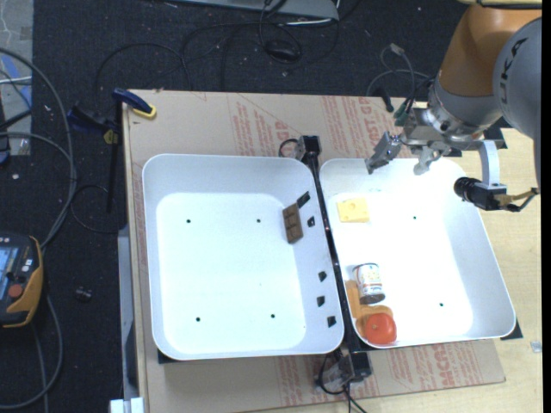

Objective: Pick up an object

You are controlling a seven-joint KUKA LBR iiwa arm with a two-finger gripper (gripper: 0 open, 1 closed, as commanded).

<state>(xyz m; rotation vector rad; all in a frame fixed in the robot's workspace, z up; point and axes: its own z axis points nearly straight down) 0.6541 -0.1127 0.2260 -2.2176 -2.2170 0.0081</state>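
Two shallow white plastic bins with rounded corners sit side by side on a sheet of brown cardboard printed with red lettering. The gripper [401, 159] hangs over the far edge of the right bin [482, 256], at about twelve o'clock of that bin, its two thin metal fingers [380, 157] spread apart with nothing between them; the smooth grey arm [491, 50] with its glossy orange band rises behind it toward one o'clock. Inside the right bin, a flat, square yellow piece [353, 211], soft-looking like a sponge, lies near ten o'clock, well apart from the gripper. A small cylindrical can [369, 282] with a pale printed label lies on its side near eight o'clock, and a round, smooth red ball [378, 326] like a tomato sits just beside it at seven o'clock, close to a narrow orange object [353, 298] against the bin's left wall. In the left bin [172, 256], a flat dark brown bar [293, 223], rectangular and matte, leans at about two o'clock against the right wall. Black cables [198, 41] trail across the dark speckled floor beyond the bench.
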